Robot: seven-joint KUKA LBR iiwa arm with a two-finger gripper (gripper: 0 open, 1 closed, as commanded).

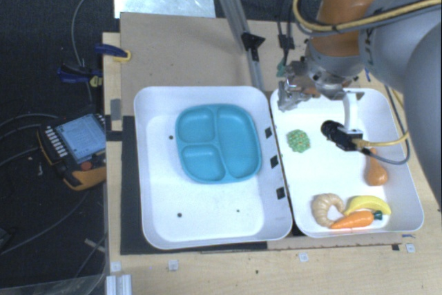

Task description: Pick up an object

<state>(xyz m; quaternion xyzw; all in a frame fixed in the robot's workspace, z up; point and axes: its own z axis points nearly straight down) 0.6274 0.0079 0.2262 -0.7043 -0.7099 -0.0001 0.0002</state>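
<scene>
Glossy blue plastic tray (pixel 218 143), smooth white bins (pixel 207 231), seemingly matt cardboard bench (pixel 179 45).

The arm (pixel 407 24) is made of smooth grey rounded segments, and it has a glossy orange band (pixel 349 0) above the wrist. Yellow and black cables (pixel 311 7) loop around the orange part. Under it there is a metallic wrist block (pixel 324 72) with small silver parts. One more yellow cable (pixel 383 143) goes along a black cylindrical piece (pixel 336 132).
</scene>
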